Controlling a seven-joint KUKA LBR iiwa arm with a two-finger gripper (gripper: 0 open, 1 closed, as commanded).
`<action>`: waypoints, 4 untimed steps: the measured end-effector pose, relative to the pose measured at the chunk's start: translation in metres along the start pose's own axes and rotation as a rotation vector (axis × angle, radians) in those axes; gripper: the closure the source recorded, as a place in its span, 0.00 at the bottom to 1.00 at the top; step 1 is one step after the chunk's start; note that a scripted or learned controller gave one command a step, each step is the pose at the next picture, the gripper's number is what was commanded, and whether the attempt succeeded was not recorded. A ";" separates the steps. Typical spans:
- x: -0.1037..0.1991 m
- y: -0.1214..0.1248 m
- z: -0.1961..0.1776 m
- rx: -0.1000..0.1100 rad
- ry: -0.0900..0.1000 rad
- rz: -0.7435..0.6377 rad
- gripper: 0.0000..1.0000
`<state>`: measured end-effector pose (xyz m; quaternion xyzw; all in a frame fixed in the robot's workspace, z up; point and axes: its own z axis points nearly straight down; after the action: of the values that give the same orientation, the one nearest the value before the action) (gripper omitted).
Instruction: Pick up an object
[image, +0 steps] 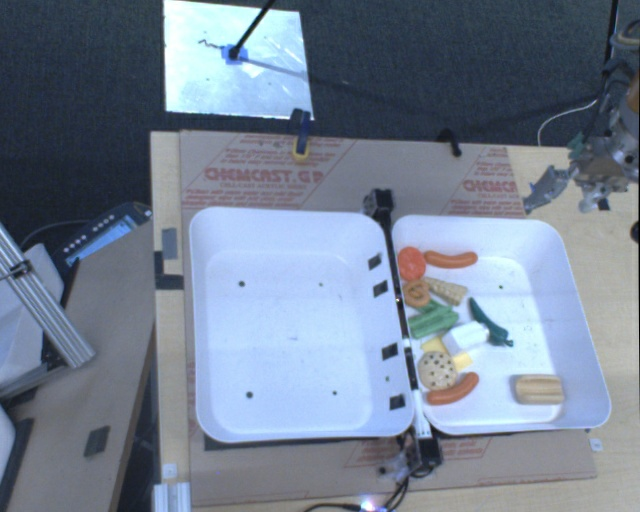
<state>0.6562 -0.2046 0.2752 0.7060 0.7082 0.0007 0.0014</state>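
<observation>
On your left sits the left bin (290, 320), its white floor bare. The right bin (560, 300) touches it along the centre divider, and the objects crowd its left wall. Near the far-left corner you see a tomato (411, 263) with a sausage (451, 260) just beside it. Below them lie a pretzel-like piece (417, 293), a tan corn cob (449, 292), green beans (433, 320) and a dark green pepper (489, 322). Closer to the near edge are a white-and-yellow block (462, 340), a cookie (436, 371) and a second sausage (452, 389). A bread loaf (537, 388) lies apart near the near-right corner. The gripper (570, 190) hangs beyond the bin's far-right corner, over the bench (480, 160), spread wide and holding nothing.
</observation>
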 end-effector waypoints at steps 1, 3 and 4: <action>0.000 0.001 -0.012 -0.004 -0.002 -0.004 1.00; 0.051 -0.002 -0.137 0.010 0.003 -0.004 1.00; 0.039 0.013 -0.257 -0.013 -0.004 -0.003 1.00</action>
<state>0.6688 -0.1653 0.5324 0.7050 0.7091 0.0037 0.0073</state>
